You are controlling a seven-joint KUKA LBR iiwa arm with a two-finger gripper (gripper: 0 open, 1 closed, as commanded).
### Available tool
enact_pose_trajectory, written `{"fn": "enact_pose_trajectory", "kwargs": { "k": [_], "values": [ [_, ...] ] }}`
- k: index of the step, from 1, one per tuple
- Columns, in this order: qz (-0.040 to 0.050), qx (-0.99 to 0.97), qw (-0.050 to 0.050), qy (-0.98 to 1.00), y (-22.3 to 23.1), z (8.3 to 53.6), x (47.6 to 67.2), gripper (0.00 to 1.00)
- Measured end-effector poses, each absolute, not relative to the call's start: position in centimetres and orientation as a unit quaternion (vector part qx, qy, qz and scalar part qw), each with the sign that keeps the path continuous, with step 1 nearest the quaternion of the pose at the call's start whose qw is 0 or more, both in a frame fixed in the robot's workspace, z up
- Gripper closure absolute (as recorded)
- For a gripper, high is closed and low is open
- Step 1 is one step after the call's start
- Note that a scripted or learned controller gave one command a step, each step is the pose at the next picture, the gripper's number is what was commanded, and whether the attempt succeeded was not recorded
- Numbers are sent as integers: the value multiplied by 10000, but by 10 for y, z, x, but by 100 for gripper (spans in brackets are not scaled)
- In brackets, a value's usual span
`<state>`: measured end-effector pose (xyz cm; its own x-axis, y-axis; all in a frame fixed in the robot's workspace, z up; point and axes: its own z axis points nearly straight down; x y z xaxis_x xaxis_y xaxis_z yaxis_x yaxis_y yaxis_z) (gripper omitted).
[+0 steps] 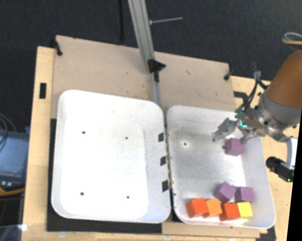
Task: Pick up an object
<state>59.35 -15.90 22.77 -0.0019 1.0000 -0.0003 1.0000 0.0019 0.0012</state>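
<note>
My gripper [232, 135] hangs over the back right part of the right bin [200, 161]. Its two grey fingers [219, 134] are spread apart and it is open. A purple cube [234, 147] sits just below and between the fingertips, close to the bin's right wall. I cannot tell whether the fingers touch it. Along the front of the same bin lie two more purple cubes [225, 191] [244, 194], a red-orange block [197, 207], an orange block [214, 207], a red block [231, 210] and a yellow block [245, 209].
The left bin [65, 150] stands beside the right one, divided from it by a rim with black clips [163, 160]. A slanted metal rail [143, 31] rises behind the bins. A teach pendant [1, 159] lies off the bench at the left.
</note>
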Motion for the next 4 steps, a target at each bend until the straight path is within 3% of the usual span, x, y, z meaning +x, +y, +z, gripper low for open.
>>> {"fn": "enact_pose_trajectory", "kwargs": {
  "k": [3,4],
  "values": [
    [0,7078,19,7064,-157,97,597,0],
    [13,7099,36,7042,-159,109,598,100]
  ]
}}
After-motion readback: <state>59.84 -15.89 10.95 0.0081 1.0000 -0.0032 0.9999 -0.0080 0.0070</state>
